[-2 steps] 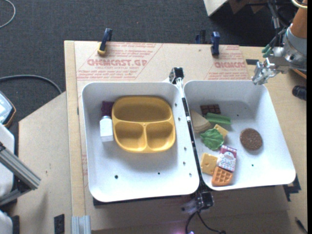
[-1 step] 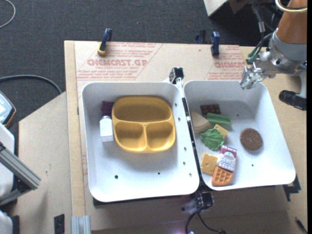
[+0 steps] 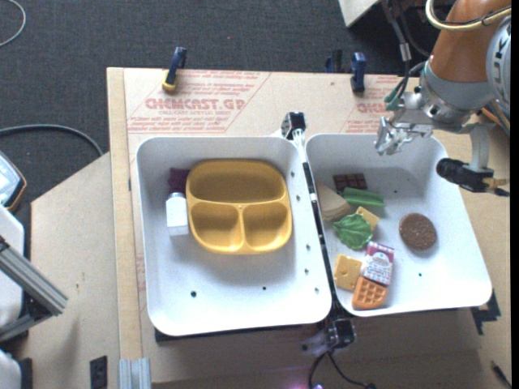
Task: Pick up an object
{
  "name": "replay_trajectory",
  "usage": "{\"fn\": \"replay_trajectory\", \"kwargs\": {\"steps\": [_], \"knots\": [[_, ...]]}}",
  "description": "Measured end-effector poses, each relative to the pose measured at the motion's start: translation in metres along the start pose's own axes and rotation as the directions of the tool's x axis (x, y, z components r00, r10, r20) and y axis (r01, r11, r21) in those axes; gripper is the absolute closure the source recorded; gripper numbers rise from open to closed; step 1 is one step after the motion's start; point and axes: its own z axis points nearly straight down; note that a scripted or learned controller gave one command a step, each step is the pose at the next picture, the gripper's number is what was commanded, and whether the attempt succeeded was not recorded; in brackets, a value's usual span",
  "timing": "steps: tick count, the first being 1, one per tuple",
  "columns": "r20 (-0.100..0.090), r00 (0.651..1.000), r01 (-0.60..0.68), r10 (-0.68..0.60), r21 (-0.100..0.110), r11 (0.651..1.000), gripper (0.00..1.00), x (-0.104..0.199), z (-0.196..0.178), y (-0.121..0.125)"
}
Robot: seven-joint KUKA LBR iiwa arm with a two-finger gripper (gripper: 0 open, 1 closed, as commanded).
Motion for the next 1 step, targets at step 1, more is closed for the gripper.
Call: {"fn": "replay_trajectory", "kwargs": {"steps": [1], "knots": [[0.0,1.0,0.001,-0.001,0.0,1.0,1.0,0.0545,0.0077,-0.0015]]}}
